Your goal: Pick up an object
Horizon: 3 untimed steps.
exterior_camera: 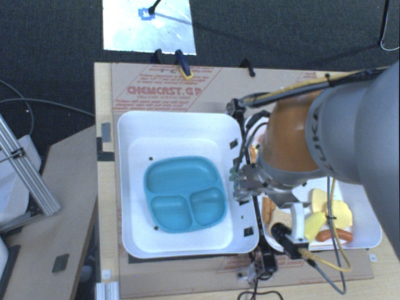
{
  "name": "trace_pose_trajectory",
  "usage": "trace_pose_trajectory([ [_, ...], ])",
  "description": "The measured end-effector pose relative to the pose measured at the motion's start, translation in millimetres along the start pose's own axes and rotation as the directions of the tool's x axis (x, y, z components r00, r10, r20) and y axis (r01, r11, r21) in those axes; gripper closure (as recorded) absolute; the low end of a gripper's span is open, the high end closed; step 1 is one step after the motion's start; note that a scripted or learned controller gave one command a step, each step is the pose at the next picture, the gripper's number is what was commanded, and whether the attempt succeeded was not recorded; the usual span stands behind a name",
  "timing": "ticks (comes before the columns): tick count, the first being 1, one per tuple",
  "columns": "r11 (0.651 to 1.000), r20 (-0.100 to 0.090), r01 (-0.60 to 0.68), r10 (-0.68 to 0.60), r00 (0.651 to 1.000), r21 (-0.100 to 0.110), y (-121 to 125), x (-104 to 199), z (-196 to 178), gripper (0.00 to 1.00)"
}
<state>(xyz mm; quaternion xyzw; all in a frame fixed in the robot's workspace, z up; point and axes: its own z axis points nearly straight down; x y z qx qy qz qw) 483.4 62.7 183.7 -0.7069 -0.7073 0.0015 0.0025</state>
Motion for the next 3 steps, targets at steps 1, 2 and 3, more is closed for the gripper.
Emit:
trace_pose_trajectory([
  [1, 1.0, 0.002, 0.006, -0.006, 1.0, -0.012, 72.9, 4.8, -1.4, 1.0],
  [2, 1.0, 0.0, 0.007, -0.007, 1.0, -0.004, 21.2, 56.7, -15.5, 1.0],
  [3, 1.0, -0.001, 0.004, -0.005, 1.0, -0.018, 68.0, 66.4, 100.0, 1.0],
])
